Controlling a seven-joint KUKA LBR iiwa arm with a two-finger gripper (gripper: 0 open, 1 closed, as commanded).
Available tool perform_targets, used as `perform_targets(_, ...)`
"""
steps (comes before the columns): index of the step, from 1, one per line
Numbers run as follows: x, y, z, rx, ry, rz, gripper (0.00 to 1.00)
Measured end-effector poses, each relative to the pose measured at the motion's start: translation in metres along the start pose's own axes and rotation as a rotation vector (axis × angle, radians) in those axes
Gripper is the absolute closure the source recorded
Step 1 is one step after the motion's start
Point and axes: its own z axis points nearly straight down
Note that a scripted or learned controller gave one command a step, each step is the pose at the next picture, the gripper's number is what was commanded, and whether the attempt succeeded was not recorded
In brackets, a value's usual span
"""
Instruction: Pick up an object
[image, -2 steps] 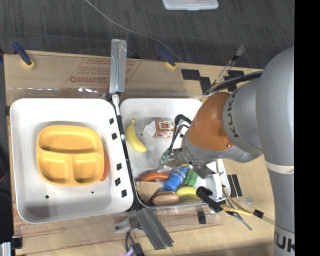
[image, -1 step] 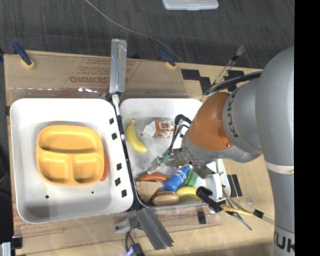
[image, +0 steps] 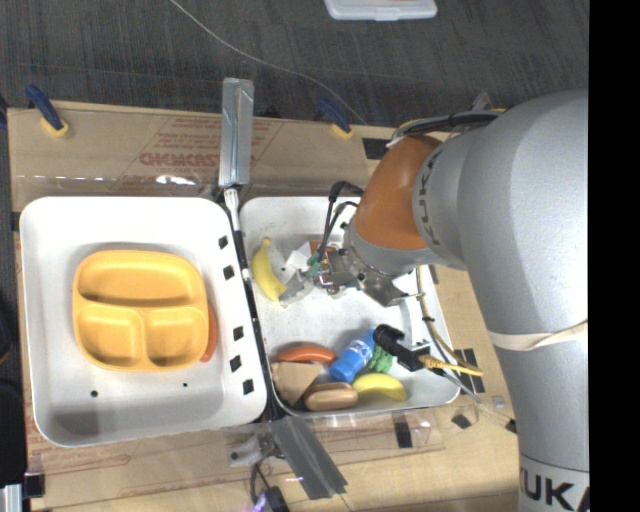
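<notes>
While the arm hangs low in the right bin (image: 440, 395), the gripper (image: 300, 288) sits beside the banana (image: 264, 272); claw state cannot be told. Approach step; next, likely descend and close.

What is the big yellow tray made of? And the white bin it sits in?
The yellow tray looks like smooth moulded plastic: rounded compartments, soft sheen. The left white bin also seems plastic, glossy with rounded corners, though the view can't confirm it.
</notes>
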Motion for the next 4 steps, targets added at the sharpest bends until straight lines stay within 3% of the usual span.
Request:
perform_targets(1,-0.025,0.060,0.017,0.002,0.000,0.008,0.00)
perform_targets(2,-0.007,0.083,0.000,0.017,-0.002,0.094,0.00)
perform_targets(3,-0.011,0.048,0.017,0.004,-0.001,0.086,0.00)
perform_targets(4,-0.008,0.080,0.017,0.031,0.002,0.088,0.00)
